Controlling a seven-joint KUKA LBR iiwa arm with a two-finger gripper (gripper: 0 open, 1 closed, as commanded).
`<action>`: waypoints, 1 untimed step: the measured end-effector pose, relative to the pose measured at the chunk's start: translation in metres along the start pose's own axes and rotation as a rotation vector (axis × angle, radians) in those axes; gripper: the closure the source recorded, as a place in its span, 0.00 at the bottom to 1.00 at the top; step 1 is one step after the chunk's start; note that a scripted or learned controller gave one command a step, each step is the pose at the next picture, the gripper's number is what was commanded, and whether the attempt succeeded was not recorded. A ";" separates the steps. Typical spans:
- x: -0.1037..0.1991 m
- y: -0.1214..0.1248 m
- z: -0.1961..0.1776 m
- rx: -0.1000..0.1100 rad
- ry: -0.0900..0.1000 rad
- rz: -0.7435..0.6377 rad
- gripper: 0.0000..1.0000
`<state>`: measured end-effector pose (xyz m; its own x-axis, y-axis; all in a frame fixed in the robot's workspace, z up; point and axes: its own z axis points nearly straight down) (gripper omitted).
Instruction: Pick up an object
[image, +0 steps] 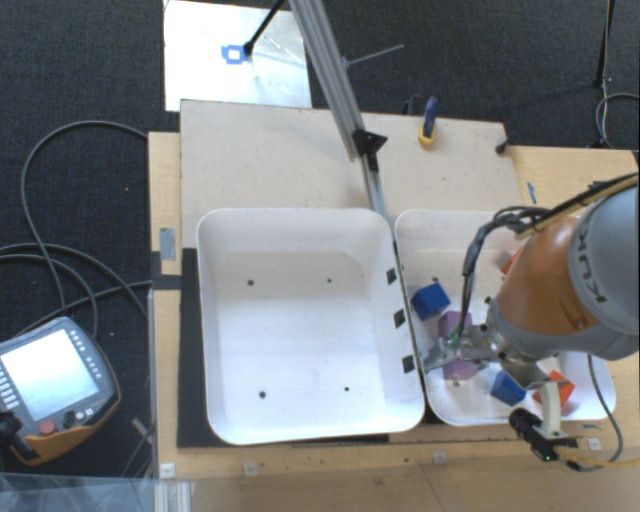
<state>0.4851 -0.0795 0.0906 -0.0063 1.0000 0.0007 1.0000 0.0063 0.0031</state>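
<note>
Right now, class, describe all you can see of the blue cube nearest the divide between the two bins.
The blue cube is small, solid blue and looks like matte foam or plastic. It lies in the right bin, close to that bin's left wall, sitting slightly turned. A purple object lies just beside it toward the arm; whether they touch is unclear. The tool is below it, apart from it.
</note>
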 end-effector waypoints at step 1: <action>-0.011 0.053 0.000 -0.003 -0.002 0.000 0.00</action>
<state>0.5385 -0.0903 0.0910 -0.0063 1.0000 -0.0015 1.0000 0.0063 0.0064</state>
